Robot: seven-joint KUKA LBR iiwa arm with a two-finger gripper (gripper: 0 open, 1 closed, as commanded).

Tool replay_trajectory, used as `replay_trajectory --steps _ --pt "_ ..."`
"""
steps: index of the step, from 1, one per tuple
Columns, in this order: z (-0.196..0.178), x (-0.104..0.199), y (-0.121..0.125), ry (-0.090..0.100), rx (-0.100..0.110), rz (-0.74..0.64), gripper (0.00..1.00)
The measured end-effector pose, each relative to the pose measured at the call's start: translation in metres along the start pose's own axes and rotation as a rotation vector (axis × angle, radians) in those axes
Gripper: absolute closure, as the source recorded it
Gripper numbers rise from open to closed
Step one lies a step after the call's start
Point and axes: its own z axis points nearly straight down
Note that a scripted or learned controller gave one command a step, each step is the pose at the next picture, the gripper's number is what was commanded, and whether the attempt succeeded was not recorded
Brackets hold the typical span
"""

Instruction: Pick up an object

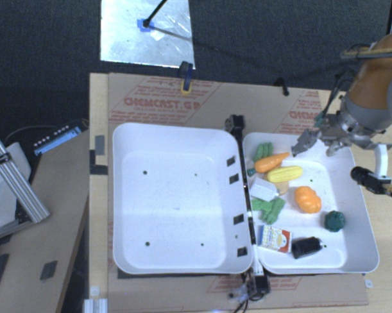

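Hovering over the far edge of the right bin, the gripper hangs off the grey arm w/ its orange band; fingers look apart, nothing between them. All the pickable stuff sits in the right bin. Near its far-left corner: a green pod-like veg, then an orange carrot just beside it, tip pointing toward the gripper, and a yellow corn cob touching the carrot's near side. Mid-bin there's an orange pepper (roundish, lumpy). Along the left wall: a white block and a green leafy piece crowded together. Toward the near edge, a small printed carton lies flat next to a black object, & a dark green round thing sits by the right wall. Closest to the fingers are the carrot and corn, packed tight w/ the green pod. Left bin shares a black clipped divider w/ the right one. Both rest on cardboard on the tabletop. A yellow-blue clamp sits at the cardboard's far edge.
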Motion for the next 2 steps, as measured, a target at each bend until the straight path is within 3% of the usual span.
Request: replay_trajectory --steps 1,2 --pt "0.116 0.023 -0.078 0.004 0.015 0.003 0.0" --pt "0.099 0.021 -0.072 0.0 -0.001 0.0 1.0"
